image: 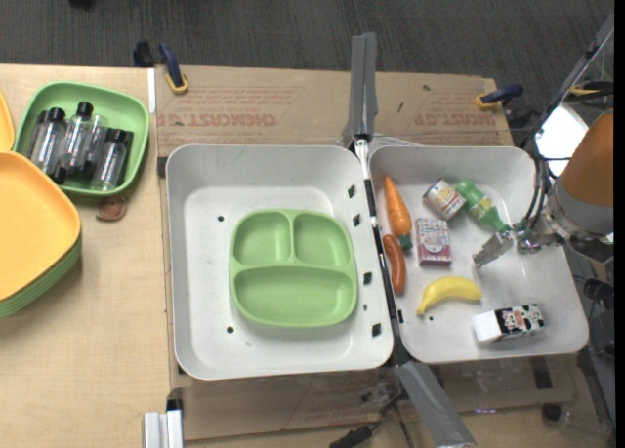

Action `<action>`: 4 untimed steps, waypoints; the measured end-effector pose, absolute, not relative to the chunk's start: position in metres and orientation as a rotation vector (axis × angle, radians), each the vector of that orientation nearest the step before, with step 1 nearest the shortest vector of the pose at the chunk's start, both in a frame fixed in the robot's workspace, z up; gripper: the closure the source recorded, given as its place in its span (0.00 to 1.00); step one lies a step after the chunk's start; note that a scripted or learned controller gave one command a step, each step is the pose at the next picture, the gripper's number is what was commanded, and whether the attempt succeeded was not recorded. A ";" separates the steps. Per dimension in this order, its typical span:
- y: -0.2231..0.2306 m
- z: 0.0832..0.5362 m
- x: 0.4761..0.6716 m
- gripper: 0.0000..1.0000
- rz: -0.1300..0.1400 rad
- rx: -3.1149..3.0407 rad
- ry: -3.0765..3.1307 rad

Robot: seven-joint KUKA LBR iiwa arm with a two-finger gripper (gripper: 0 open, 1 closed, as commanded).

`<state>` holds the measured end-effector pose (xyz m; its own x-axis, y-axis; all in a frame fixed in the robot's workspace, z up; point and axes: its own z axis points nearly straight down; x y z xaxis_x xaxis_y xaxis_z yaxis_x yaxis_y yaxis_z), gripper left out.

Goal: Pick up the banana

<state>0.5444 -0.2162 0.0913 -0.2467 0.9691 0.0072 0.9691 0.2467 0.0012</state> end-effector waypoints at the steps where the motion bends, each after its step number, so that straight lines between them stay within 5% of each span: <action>1: -0.214 0.091 0.502 0.00 -0.011 -2.114 -2.312; 2: -0.217 0.100 0.502 1.00 -0.006 -2.121 -2.311; 3: -0.221 0.230 0.542 1.00 0.001 -1.857 -2.533; 4: -0.222 0.250 0.634 1.00 0.002 -1.755 -2.609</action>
<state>0.6342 -0.2220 0.2498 -0.3770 0.9262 -0.0026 0.9262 0.3770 0.0001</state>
